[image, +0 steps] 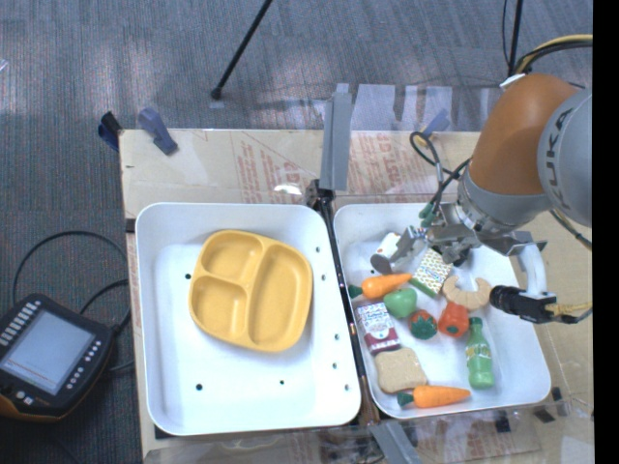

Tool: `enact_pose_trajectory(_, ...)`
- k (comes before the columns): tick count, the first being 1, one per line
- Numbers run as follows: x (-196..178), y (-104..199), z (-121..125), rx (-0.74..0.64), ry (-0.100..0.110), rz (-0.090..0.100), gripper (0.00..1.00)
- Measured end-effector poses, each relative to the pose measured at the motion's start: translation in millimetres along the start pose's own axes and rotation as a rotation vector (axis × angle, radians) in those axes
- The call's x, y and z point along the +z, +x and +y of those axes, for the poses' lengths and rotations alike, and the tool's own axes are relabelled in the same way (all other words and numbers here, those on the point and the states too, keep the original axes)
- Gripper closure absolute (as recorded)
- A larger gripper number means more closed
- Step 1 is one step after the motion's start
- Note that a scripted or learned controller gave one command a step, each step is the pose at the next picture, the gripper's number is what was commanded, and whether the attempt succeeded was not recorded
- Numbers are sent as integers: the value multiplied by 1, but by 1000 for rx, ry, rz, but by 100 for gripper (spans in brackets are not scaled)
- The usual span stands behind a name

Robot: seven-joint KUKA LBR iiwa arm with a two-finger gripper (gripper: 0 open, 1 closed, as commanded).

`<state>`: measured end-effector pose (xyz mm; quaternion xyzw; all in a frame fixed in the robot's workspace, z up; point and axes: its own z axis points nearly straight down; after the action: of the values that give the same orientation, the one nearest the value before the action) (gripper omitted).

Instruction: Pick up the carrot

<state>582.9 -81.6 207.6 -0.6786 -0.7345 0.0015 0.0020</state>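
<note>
A: What carries everything?

B: A bench topped with brown cardboard (232, 158). Blue tape scraps (157, 130) sit near its far-left corner, and a grey bar (334, 143) runs along the middle toward the back.

A: And directly on it?

B: Two shallow white bins, side by side, edges nearly touching. The left bin (164, 375) sits toward the left of the bench; the right bin (527, 361) is just beside it, reaching the bench's right side.

A: Anything off the bench?

B: A teach pendant (44, 351) lies on the grey carpet at the left, with its black cable (58, 249) curling beside it.
</note>
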Motion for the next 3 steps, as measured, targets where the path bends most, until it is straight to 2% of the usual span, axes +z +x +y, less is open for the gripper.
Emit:
enact_pose_trajectory(1,122,-11,0,-18,1,1,0)
enact_pose_trajectory(2,122,-4,-63,-256,0,2,0)
enact_pose_trajectory(3,121,-20,-20,108,-1,1,0)
